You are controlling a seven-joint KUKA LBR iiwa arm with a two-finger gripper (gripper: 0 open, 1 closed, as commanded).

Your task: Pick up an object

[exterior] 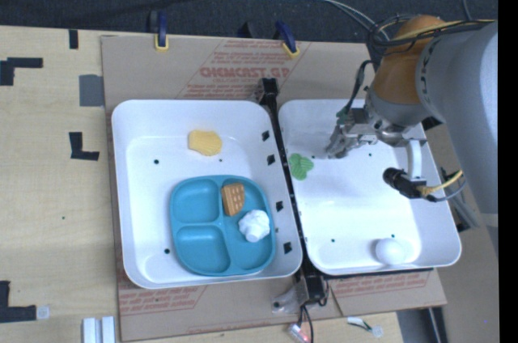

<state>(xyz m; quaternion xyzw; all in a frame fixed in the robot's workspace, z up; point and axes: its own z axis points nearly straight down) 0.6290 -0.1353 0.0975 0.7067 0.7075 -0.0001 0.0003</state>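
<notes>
My gripper hangs over the upper middle of the right bin, its fingertips pointing down and left. A small green object lies at the right bin's left wall, a short way left of and below the fingertips, apart from them. A white ball rests near the right bin's front edge. In the left bin, a yellow piece lies on the floor behind a blue divided tray. The tray holds a brown waffle-like piece and a white crumpled object.
The grey arm with its orange band fills the right side above the right bin. A black divider runs between the bins. Two clamps grip the cardboard's far edge. Cables lie at the front edge.
</notes>
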